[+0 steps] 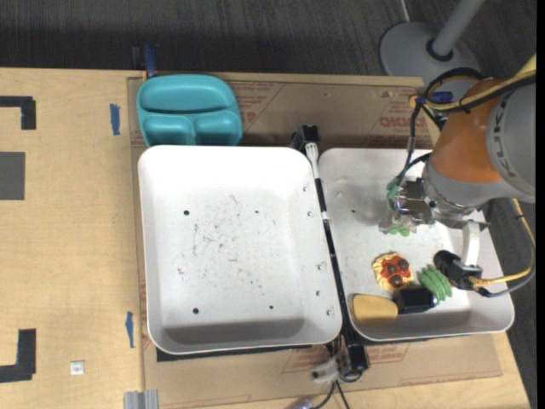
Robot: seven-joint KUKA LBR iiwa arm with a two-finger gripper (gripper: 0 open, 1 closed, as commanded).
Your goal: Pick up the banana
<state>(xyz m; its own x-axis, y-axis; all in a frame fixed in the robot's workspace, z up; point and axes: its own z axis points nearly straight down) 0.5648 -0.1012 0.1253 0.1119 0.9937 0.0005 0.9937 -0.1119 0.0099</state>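
1. The gripper [407, 210] hangs low over the right bin [358, 177]; whether it's open or closed, I cannot tell.
2. No banana is recognisable: toys crowd the bin's five o'clock corner, a yellowish piece [375, 308] nearest.
3. Probably sloped there against the wall.

Robotics lab suggested: cardboard-covered bench [68, 228] marked with tape, two white bins [230, 245] at centre, grey carpet [213, 15] at top.
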